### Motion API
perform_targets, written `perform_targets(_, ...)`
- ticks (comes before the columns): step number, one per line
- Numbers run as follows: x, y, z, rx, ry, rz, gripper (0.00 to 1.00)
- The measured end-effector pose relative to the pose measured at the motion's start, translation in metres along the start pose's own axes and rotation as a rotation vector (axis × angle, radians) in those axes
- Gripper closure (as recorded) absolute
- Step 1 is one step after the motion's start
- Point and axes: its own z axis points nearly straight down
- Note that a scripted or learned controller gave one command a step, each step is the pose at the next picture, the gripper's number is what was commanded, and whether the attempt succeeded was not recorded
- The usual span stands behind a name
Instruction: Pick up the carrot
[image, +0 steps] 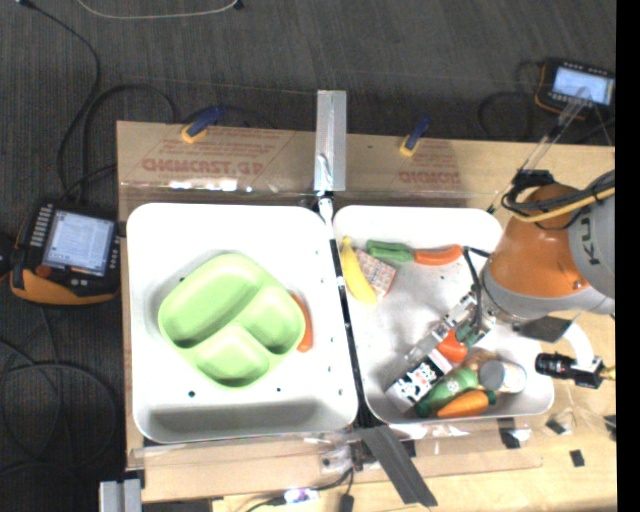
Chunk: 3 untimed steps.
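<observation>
Hovering low over the right bin (420, 222), the gripper (462, 325) sits just beneath the orange wrist band, and honestly, whether it is wide or narrow cannot be told from up here: the wrist hides too much. Nothing can be seen held.

Now, the carrot. There are two candidates! One carrot (415, 254), orange body with a green top, lies up beyond the gripper, near the bin's far wall, stretched sideways and well apart from the tool. Just left of it sit a yellow banana (356, 274) and a small patterned packet (377, 270). A second carrot-like piece (462, 404) lies below the gripper at the near wall, packed tight against a black-and-white carton (418, 377) and a grey round object (494, 374). Something orange-red shows right at the gripper too, but what it is cannot be told.

Judging by looks, these are toy vegetables: light, stiff, smooth plastic, likely slippery and prone to rolling on that tapered shape. The best bet seems to be the thick middle of the orange body, fingers straddling the narrow width, not the tapering tip. The far carrot has clearer space around it; the near one is crowded.

Across the divider, a green sectioned tray (230, 318) rests in the left bin (150, 400).
</observation>
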Motion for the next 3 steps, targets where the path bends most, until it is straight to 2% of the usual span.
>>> perform_targets(1,0.039,0.068,-0.092,0.008,0.009,-0.071,0.0)
perform_targets(2,0.011,0.08,0.001,0.001,-0.001,-0.122,0.0)
perform_targets(3,0.004,0.082,0.0,0.001,0.003,0.044,0.0)
